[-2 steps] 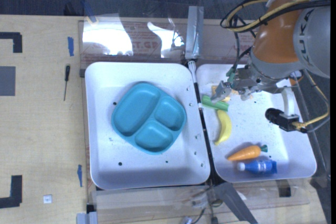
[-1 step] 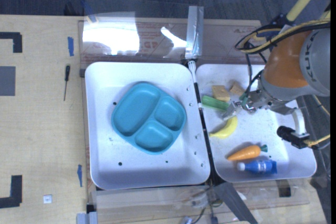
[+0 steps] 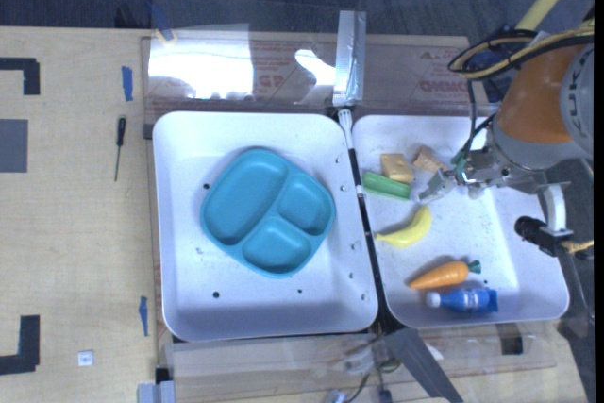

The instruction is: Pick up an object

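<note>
My gripper (image 3: 442, 181) hangs low in the right bin (image 3: 543, 293), near its upper middle. It sits right beside a tan block (image 3: 427, 159) and just right of another tan piece (image 3: 397, 167). A green stick (image 3: 386, 186) lies left of the gripper. A yellow banana (image 3: 408, 229) lies just below it. Further toward the front are an orange carrot (image 3: 440, 275) and a blue bottle (image 3: 464, 300). I see nothing lifted off the bin floor.
The left bin (image 3: 179, 297) bears a blue divided plate (image 3: 268, 210). A central wall (image 3: 359, 203) splits the two bins. The grey arm with its orange band (image 3: 536, 99) comes in from the right, with cables above it. A clear plastic sheet (image 3: 245, 66) stands behind the bins.
</note>
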`<state>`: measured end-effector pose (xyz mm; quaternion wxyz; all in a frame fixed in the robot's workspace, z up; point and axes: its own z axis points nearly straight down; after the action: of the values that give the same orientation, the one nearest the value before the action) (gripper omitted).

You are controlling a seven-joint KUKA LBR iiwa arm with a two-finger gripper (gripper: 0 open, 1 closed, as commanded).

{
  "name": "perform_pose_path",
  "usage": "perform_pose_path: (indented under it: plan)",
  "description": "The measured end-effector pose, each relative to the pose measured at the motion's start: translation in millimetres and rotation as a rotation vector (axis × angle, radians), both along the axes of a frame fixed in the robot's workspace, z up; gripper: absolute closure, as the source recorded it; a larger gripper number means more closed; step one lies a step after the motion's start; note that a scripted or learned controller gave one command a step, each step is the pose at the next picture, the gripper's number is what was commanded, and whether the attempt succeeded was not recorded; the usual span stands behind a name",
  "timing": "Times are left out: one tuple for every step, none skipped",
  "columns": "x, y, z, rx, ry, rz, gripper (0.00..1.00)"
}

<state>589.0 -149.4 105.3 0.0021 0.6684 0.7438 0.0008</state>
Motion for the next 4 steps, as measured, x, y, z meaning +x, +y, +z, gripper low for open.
perform_pose_path:
  plan:
    - [-60,39,-17,0.001,-0.003,0.041,0.00]
    - [16,29,-18,-0.001,-0.002,0.256,0.00]
    - [59,40,-19,0.004,0.040,0.371,0.00]
    - [68,44,-20,0.012,0.050,0.213,0.00]
